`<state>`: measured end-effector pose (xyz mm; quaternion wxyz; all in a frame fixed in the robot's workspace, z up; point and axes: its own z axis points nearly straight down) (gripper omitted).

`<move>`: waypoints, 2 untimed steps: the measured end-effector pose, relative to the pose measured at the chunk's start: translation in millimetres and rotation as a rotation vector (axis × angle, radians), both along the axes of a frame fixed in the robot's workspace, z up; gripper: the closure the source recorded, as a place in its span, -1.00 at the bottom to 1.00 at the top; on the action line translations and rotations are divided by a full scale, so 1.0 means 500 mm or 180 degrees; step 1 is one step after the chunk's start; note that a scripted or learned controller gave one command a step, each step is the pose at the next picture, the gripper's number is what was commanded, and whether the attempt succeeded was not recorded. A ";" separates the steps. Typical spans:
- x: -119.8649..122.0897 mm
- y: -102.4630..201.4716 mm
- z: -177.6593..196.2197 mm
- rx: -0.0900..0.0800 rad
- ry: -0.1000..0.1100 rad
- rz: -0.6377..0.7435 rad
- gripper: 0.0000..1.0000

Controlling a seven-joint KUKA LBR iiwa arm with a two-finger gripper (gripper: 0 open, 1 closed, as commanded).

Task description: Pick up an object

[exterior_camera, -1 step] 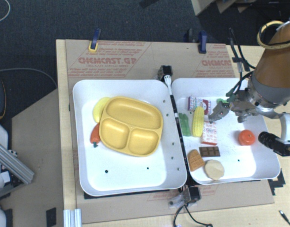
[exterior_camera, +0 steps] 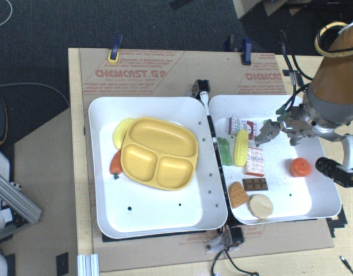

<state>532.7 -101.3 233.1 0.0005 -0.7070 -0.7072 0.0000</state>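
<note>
Camera view, looking down at a slant: we have two white bins side by side. The left bin [exterior_camera: 107, 200] carries a yellow divided plate [exterior_camera: 159, 153], with a yellow piece [exterior_camera: 122, 131] tucked under its upper left edge and a small carrot [exterior_camera: 115, 164] just beside its left rim. The right bin [exterior_camera: 314, 203] holds the loose items we can choose from: a corn cob [exterior_camera: 241, 146] lying beside a green pod [exterior_camera: 224, 152], a red-and-white packet [exterior_camera: 255, 161] touching the corn, a brown chocolate bar [exterior_camera: 255, 184], a waffle-like biscuit [exterior_camera: 238, 194], a pale round bun [exterior_camera: 260, 206] and an orange tomato [exterior_camera: 300, 167] well apart from the rest.

Our gripper [exterior_camera: 269, 132] hangs over the upper part of the right bin, just right of the corn and packet, pointing left and down. From this angle we cannot tell whether its fingers stand apart or together, and nothing shows between them, so we count no object as held.

We judge the pick not yet made. To do it well, we should commit to a single target. The corn is nearest but crowded by the packet and pod, so a descent there risks pinching two things or glancing off. The tomato sits clear and may be the safer grasp. Either way, we should centre above the piece and come down straight.
</note>
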 end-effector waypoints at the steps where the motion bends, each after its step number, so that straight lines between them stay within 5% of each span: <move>1: -0.017 0.014 -0.112 0.0005 0.0021 -0.0002 -1.00; 2: -0.024 0.016 -0.240 0.0005 0.0025 -0.0004 -1.00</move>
